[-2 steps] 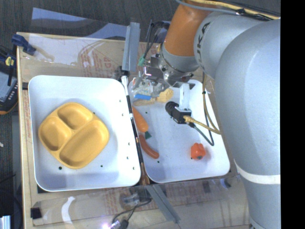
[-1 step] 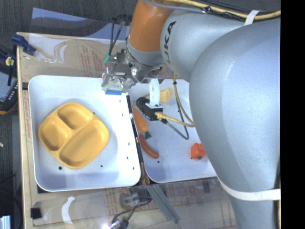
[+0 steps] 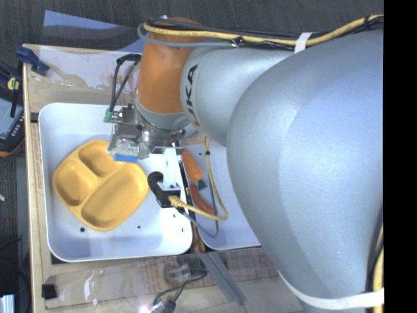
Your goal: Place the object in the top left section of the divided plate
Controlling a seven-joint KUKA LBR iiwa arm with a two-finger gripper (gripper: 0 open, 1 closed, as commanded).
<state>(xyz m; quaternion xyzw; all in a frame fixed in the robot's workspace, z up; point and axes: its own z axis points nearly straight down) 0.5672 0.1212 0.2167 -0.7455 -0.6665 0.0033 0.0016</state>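
Just under jaws — plate.

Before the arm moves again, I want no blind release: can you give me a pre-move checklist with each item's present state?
1. Divided plate lies in left bin: ok.
2. Plate's sections unobstructed: not ok, the wrist covers its upper right.
3. Gripper is above the plate's edge: ok.
4. Object seen between the fingers: cannot tell.
5. Orange item in right bin, apart from the plate: ok.

Arm over plate's right rim
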